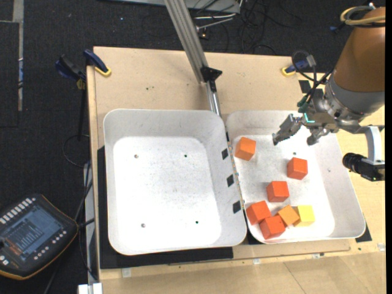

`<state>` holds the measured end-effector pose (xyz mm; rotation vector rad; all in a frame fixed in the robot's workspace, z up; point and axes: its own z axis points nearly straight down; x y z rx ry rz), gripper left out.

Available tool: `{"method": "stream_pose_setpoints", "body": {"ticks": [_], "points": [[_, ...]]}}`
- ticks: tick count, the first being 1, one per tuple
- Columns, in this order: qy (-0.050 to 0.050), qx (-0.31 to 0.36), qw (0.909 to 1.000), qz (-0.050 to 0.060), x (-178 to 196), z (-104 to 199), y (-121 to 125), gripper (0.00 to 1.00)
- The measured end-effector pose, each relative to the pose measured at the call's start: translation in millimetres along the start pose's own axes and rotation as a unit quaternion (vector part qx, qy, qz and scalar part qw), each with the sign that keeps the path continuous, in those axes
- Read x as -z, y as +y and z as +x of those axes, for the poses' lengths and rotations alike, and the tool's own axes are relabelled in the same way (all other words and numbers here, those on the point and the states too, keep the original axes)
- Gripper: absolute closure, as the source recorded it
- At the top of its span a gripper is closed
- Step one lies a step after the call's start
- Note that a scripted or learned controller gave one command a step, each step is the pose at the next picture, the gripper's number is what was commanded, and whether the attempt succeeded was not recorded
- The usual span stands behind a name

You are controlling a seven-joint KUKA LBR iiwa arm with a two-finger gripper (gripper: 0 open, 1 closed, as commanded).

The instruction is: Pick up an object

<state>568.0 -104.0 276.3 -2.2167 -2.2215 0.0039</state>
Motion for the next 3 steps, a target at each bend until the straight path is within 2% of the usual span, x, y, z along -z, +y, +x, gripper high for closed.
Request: {"method": "stream_pose_setpoints", "body": {"ticks": [1, 2, 3], "points": [[0.0, -0.001, 1.0, -0.002, 1.9, -0.3, 0.6, 0.0], [0.0, -0.001, 1.0, 0.0, -41.7, 3.1, 1.1, 0.0], [0.0, -0.002, 1.0, 0.001, -92.5, -5.8, 4.4, 0.0]]}}
